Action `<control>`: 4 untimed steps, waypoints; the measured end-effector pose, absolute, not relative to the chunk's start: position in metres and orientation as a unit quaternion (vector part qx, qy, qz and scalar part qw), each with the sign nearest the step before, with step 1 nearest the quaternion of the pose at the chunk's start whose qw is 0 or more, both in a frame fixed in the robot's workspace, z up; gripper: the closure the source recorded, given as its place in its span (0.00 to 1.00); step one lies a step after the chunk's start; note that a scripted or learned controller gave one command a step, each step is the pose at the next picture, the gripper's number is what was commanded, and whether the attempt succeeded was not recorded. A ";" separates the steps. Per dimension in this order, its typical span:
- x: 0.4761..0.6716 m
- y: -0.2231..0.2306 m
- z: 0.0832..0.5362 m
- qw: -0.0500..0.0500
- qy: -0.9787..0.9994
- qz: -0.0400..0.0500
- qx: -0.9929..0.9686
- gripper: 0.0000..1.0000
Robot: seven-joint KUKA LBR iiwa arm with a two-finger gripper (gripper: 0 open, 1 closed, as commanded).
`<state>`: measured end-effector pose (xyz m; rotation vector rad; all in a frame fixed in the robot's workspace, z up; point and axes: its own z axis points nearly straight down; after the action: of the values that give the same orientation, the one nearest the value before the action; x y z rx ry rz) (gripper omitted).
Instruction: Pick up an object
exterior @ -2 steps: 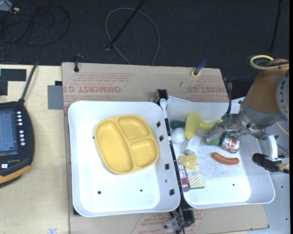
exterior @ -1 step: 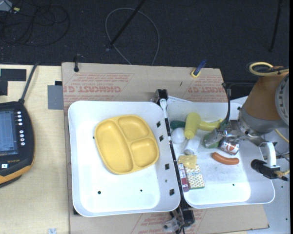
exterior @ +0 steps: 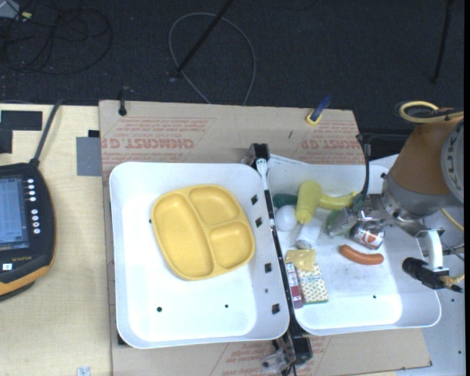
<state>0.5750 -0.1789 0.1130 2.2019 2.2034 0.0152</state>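
My gripper is low in the right bin, reaching in from the right under the grey and orange arm. It hangs over a small red and white can and a grey object. Just in front of it lies a sausage. A yellow bottle and a yellow banana-like piece lie just left of the gripper. Nothing is visibly held.
A white ball, a green item, a yellow slice and a patterned packet lie along the right bin's left side. The left bin holds a yellow divided plate. A pendant lies at the far left.
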 end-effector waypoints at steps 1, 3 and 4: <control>0.575 -0.179 0.113 0.014 0.707 0.005 0.707 0.00; 0.583 -0.165 0.098 -0.002 0.706 -0.002 0.708 0.00; 0.569 -0.159 0.088 -0.001 0.707 0.000 0.707 0.00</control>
<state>0.5692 -0.1593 0.0879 2.2230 2.2215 -0.0011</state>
